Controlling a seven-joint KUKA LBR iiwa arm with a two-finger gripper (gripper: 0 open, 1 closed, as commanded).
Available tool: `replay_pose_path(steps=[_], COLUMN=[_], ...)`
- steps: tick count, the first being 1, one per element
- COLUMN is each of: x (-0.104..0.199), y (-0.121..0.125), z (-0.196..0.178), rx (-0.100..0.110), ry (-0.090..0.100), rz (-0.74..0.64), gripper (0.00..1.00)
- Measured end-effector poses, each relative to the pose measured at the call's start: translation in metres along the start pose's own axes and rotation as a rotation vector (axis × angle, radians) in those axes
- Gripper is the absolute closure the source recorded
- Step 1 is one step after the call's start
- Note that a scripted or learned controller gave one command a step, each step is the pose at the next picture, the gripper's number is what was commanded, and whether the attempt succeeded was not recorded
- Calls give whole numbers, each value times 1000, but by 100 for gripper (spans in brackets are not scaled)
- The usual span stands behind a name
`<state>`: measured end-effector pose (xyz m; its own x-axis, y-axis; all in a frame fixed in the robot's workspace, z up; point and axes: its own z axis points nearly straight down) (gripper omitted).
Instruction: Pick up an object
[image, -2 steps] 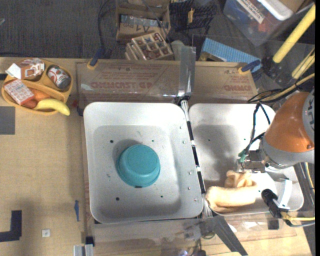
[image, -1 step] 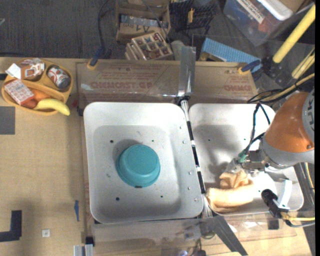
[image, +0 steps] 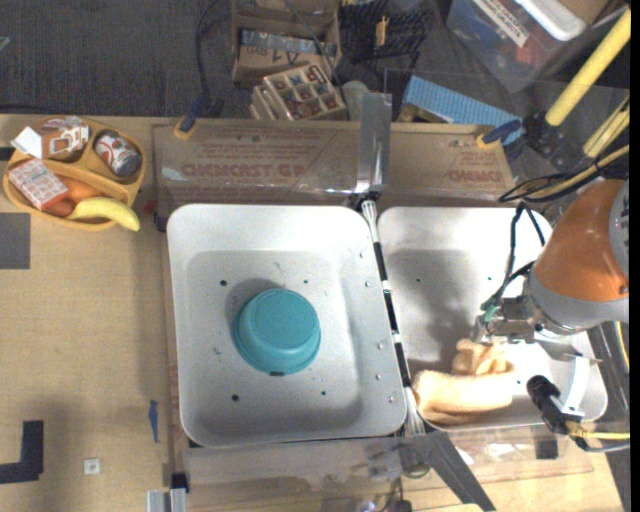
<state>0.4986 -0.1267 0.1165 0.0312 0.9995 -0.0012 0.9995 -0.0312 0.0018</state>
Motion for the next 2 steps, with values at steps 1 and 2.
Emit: replay_pose_path(steps=[1, 2], x=[-33, 7], y=[14, 71], z=[-7, -65], rx=[1, 0], ry=[0, 0], rz=[12, -219], gripper=[100, 100])
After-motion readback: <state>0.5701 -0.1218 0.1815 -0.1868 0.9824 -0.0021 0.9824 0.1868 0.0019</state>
